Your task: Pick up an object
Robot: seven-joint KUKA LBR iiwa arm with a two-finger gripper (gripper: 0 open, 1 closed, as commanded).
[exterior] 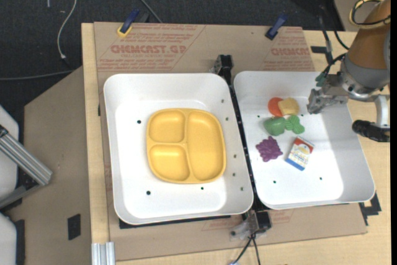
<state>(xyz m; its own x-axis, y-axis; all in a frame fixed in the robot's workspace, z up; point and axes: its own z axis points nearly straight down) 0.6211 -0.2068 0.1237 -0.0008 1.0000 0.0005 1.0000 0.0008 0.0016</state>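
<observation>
Two shallow white plastic bins sit side by side on a cardboard-covered bench (186, 46). The left bin (124, 96) holds a yellow plastic plate with three compartments (185, 145), lying flat near its centre.

The right bin (347, 177) holds a loose cluster of small toy items in its upper-middle area: an orange-red round piece (275, 106) touching a pale yellow piece (288, 107); just below them a green leafy-shaped toy (284, 126); below that a purple grape-cluster toy (268, 149); and beside it a small white carton with red and blue print (299, 154), tilted.

The grey two-finger gripper (315, 102) hangs over the right bin's upper right part, just right of the yellow piece. Nothing is seen between its fingers; whether they are spread or closed cannot be told at this resolution.
</observation>
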